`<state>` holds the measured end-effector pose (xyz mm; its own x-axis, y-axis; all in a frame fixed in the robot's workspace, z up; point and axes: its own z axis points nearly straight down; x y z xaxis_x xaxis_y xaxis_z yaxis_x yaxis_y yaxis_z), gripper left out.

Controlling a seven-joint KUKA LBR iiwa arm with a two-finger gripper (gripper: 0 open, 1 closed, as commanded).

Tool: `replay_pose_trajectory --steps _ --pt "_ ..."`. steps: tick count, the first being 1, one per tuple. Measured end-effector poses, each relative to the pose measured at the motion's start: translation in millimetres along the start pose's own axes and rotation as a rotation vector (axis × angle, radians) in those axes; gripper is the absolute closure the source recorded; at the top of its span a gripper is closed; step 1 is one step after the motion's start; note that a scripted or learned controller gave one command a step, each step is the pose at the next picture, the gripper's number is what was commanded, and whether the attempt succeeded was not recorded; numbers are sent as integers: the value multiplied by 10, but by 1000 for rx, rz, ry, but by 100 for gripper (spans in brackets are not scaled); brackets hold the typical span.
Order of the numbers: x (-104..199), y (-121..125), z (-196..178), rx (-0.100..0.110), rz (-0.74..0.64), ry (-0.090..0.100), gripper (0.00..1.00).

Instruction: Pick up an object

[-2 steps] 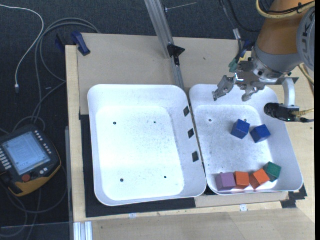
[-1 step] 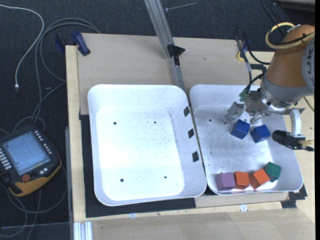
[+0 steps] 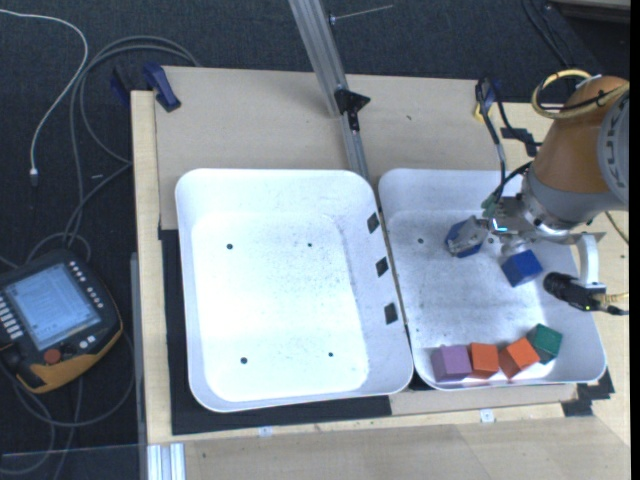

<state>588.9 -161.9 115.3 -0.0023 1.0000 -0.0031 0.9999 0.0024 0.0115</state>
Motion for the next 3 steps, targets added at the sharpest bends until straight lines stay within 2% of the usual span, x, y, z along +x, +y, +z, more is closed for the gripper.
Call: replay_pose_trajectory --steps 1,2,3 --pt "356 411 161 8 -3 5 0" --pt "747 149 155 16 -1 6 0" --pt "727 167 42 11 1 5 100"
